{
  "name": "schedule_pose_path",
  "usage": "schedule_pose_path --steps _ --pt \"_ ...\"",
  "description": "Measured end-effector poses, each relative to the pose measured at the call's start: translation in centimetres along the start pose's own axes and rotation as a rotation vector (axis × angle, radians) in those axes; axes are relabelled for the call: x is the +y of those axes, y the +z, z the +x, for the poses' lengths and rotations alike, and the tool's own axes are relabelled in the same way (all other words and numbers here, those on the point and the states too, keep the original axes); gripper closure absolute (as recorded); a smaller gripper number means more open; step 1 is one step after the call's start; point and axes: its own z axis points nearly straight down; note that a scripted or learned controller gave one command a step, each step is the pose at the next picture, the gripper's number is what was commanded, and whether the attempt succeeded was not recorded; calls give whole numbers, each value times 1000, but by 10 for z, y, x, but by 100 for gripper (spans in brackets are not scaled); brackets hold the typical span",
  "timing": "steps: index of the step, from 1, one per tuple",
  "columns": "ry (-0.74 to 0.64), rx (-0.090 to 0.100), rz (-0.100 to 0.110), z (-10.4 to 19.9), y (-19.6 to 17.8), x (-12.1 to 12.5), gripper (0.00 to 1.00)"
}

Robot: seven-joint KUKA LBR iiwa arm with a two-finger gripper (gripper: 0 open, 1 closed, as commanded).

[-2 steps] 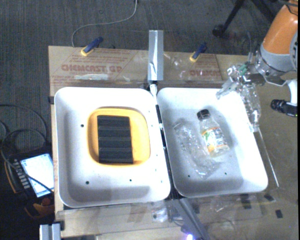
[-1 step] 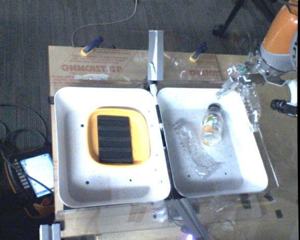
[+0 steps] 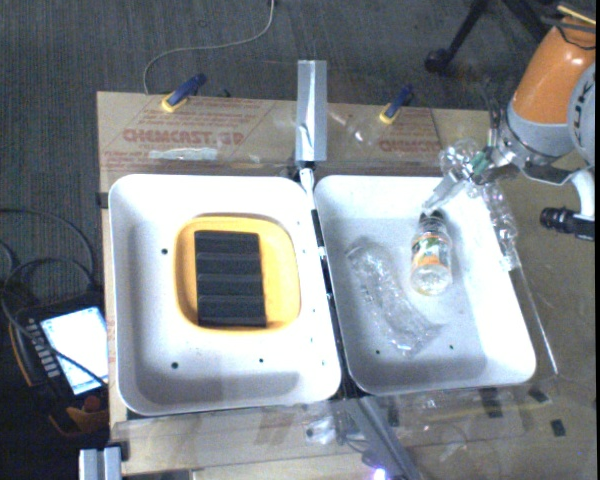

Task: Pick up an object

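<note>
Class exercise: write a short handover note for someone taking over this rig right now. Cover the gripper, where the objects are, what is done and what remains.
Gripper: over the upper part of the right bin, just above the bottle; whether it is open or shut cannot be told, and nothing shows held.
Objects: bottle lies in the right bin, clear plastic wrap beside it on the left. Yellow tray with a black insert sits in the left bin.
Done: nothing lifted yet.
Left: grasp one object, likely the bottle, and lift it.
</note>
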Motion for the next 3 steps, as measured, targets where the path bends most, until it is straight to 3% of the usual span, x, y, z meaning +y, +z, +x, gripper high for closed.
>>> schedule_pose_path --steps 1,2,3 --pt "-164 -2 -10 9 73 -22 0" --pt "-164 -2 -10 9 73 -22 0" --pt "-183 -15 -20 18 74 -51 0"
